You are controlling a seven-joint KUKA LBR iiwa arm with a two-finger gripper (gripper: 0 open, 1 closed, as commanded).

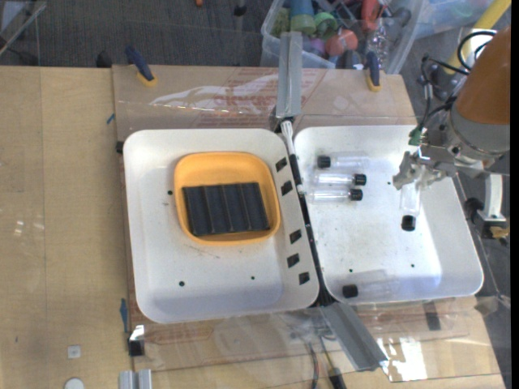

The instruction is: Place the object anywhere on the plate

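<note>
Glossy orange plastic plate, ribbed matt black block, clear black-capped plastic tubes, smooth white bins.

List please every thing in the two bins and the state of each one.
Yellow plate: upright in the left bin, carrying a black ribbed block lying flat.
Three clear tubes with black caps: lying on their sides in the right bin, capped.
Fourth capped tube: under the gripper, cap toward the camera; whether it is held is unclear.
</note>
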